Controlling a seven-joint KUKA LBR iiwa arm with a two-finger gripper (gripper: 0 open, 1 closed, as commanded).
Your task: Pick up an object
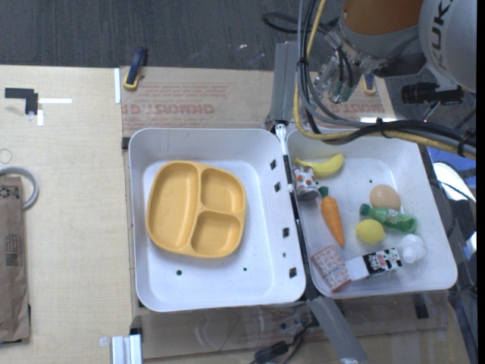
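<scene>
Several toys crowd the right bin [436,275]; the tool [339,82] hangs at upper right, its opening impossible to tell.
Best target: the carrot [332,218], lying apart from neighbours; descend squarely across its width.

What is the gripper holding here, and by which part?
Nothing visible. The gripper hangs above the right bin's far edge, with the banana and carrot lying below.

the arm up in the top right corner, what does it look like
The arm has a rounded light grey shell with dark KUKA lettering and a broad orange band. Black and yellow cables loop down beside it, and more bundled wires hang under the orange section.
</scene>
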